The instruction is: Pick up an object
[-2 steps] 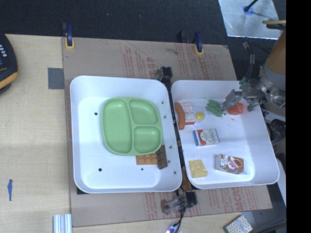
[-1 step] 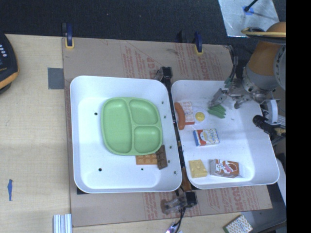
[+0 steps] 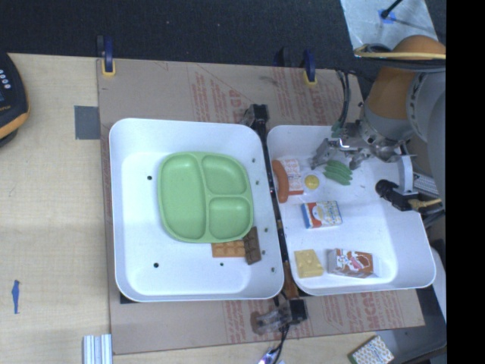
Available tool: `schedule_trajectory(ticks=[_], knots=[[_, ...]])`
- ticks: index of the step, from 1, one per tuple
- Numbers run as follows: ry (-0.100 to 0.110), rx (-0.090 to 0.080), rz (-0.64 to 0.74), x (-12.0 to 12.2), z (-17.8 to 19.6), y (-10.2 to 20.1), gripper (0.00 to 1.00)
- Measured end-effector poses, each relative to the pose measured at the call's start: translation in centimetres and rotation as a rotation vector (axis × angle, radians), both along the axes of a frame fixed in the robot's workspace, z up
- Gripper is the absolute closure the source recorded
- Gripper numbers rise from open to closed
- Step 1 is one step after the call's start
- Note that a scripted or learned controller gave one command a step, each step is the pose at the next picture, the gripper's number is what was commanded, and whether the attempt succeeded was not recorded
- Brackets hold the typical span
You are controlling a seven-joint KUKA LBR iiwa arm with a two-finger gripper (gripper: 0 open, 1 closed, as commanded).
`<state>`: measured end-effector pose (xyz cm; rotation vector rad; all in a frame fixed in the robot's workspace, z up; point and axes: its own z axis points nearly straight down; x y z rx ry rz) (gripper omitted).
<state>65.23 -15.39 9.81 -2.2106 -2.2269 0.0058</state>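
The end effector is low in the right bin, reaching for the green toy; whether it is apart or together I cannot tell, and next it must squeeze and lift.

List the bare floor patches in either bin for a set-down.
Left bin: open strip along its left wall beside the green divided plate, plus the near-left corner floor. Right bin: bare patch right of the small blue-edged carton, above the red snack packet. Crowded: right bin's far-left corner, where the gripper hangs over the green item and hot dog.
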Motion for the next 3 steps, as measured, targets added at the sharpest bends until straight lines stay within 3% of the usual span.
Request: schedule_trajectory(ticks=[1, 2, 3], knots=[[-0.005, -0.002, -0.005, 0.4, -0.6, -3.5, 0.0], [0.0, 0.0, 0.0, 0.4, -0.6, -0.2, 0.0], [-0.004, -0.002, -0.006, 0.4, -0.6, -2.9, 0.0]])
